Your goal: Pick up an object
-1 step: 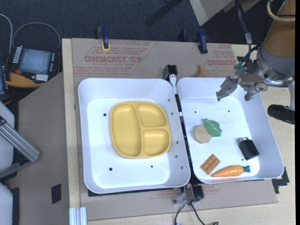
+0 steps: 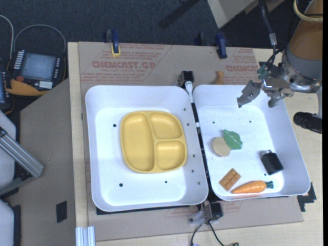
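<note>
- Dark blue carpet floor [image 2: 102, 4] fills the upper frame.
- Brown board [image 2: 154, 60], printed red, lies centre, clamped by blue clamps [image 2: 114, 40].
- Handheld screen pendant [image 2: 36, 68] sits at upper left.

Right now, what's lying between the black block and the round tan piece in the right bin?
Nothing lies between the black block and the round tan piece; the camera view shows bare white bin floor there.

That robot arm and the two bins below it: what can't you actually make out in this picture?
- Arm: cut off by the top and right edges of the camera view.
- Gripper: too small and blurred to read its state.
- Beige disc: its upper right is hidden under the green piece.
- Black block: too small to identify.
- Handheld screen: display unreadable.
</note>
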Robot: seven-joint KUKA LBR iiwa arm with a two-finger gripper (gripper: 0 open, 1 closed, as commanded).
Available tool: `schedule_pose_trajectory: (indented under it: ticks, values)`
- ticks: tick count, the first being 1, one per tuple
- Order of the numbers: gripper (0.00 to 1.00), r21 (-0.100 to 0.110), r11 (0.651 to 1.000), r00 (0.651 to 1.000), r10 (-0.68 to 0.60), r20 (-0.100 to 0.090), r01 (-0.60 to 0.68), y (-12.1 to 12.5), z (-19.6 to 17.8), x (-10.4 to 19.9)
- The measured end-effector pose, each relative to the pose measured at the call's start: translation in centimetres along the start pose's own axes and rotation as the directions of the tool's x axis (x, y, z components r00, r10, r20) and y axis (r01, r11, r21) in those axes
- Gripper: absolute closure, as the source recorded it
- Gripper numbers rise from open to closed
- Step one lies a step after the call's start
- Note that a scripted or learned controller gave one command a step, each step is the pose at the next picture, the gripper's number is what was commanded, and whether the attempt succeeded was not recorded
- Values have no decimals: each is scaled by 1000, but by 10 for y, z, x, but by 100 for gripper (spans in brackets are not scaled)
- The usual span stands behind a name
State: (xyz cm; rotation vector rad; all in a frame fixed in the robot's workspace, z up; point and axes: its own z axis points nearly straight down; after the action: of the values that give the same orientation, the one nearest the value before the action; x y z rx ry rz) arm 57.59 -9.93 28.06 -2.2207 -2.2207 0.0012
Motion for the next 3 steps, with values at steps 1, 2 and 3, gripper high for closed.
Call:
schedule_pose_trajectory:
  ticks: [1,2,3]
  values:
    - [0,5,1000,1000,1,-1,0,3,44,-3]
    - [0,7,1000,1000,2,-1,-2,1,106,-10]
    - [0,6,1000,1000,1,-1,-1,0,149,-13]
